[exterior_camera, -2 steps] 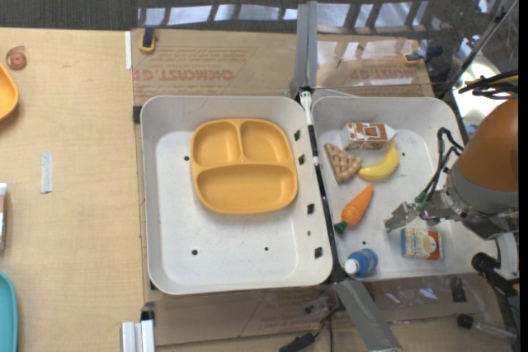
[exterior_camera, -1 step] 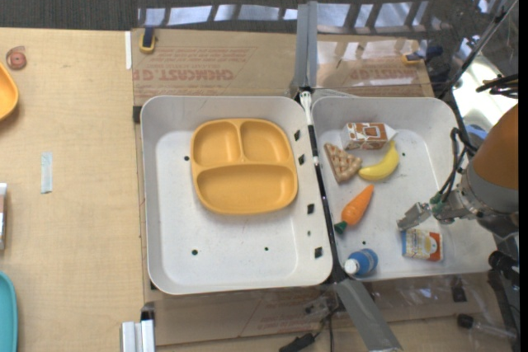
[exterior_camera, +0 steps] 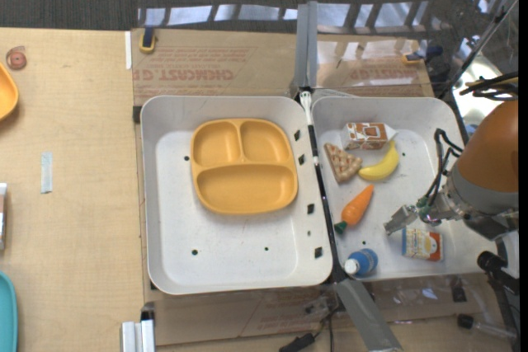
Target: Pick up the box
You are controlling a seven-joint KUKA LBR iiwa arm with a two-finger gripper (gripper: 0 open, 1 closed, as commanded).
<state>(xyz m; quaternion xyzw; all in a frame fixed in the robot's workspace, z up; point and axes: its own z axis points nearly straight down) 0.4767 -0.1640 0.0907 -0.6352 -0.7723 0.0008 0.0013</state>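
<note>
The box (exterior_camera: 366,135) is a small brown and white carton lying on its side near the far wall of the right bin (exterior_camera: 330,177), just above the banana (exterior_camera: 381,165) and beside the waffle wedge (exterior_camera: 341,162). The gripper (exterior_camera: 402,218) hangs lower in that bin, over a small white packet (exterior_camera: 421,243); whether its fingers are spread or pressed together cannot be told. A carrot (exterior_camera: 357,206) lies nearby. The left bin (exterior_camera: 165,260) holds a yellow divided plate (exterior_camera: 243,165). Both bins sit on cardboard (exterior_camera: 214,70), beside a wooden table (exterior_camera: 66,177).
</note>
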